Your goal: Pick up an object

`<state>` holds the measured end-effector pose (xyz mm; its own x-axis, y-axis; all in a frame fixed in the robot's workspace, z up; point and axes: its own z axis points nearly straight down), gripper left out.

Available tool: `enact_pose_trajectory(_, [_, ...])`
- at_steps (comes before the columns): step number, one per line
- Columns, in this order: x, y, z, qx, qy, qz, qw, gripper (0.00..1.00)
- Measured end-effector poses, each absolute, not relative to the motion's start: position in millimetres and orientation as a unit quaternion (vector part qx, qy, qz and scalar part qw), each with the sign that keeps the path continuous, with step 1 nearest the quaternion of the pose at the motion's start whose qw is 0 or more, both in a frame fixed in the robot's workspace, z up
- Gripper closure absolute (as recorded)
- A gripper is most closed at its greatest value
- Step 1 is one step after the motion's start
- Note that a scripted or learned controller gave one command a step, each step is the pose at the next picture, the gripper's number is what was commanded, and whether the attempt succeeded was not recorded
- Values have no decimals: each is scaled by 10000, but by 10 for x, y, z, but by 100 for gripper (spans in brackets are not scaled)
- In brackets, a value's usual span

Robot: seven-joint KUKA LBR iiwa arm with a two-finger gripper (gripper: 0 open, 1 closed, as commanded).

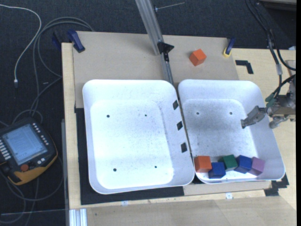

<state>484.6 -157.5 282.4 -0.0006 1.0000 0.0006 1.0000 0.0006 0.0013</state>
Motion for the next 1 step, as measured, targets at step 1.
enact_pose_trajectory(1, [4857,-1574,2937,7064,7078,17,22,100])
